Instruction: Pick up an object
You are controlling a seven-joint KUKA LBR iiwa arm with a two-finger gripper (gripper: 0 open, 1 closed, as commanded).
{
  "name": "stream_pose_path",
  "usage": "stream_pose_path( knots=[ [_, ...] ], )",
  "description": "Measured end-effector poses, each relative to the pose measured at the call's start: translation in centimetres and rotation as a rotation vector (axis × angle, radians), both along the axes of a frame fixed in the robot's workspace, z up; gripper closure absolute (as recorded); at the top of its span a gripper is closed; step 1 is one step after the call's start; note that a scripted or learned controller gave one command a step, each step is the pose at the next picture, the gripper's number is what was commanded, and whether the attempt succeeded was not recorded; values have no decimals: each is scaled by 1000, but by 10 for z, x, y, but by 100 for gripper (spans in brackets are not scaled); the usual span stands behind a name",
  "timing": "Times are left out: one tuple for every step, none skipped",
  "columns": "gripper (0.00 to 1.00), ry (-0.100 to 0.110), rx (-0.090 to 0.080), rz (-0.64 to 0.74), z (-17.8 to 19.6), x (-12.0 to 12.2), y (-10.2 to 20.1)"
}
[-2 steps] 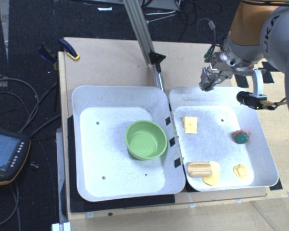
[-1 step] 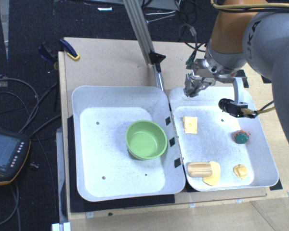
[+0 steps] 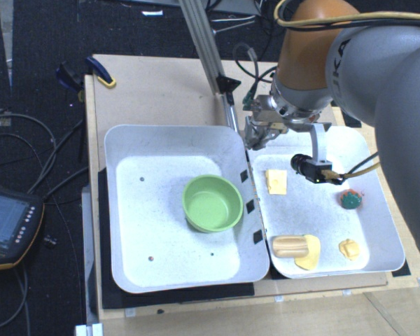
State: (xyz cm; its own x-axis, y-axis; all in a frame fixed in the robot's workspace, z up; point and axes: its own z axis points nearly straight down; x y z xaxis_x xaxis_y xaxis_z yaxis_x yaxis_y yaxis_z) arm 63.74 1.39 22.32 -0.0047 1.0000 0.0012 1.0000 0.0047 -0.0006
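Observation:
My gripper (image 3: 255,138) hangs over the far left corner of the right bin (image 3: 378,240), close to the wall between the two bins. Just in front of it and slightly right, a pale yellow square block (image 3: 276,181) lies flat on the bin floor. Nothing shows between the gripper and the floor. A green bowl (image 3: 212,203) stands upright in the left bin (image 3: 136,187), near its right side. Along the right bin's near edge lie a tan roll (image 3: 289,246), a yellow piece (image 3: 309,260) touching it, and a small yellow toy (image 3: 348,248).
A small green and red object (image 3: 350,200) sits at the right bin's right side. A black connector on a yellow cable (image 3: 309,168) hangs from the arm over the bin's middle. A slanted metal rail (image 3: 203,40) rises behind the bins.

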Motion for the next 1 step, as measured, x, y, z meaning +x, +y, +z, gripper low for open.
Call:
stream_pose_path(
  knots=[
    [100, 0, 0, 0, -6, -6, 52]
  ],
)
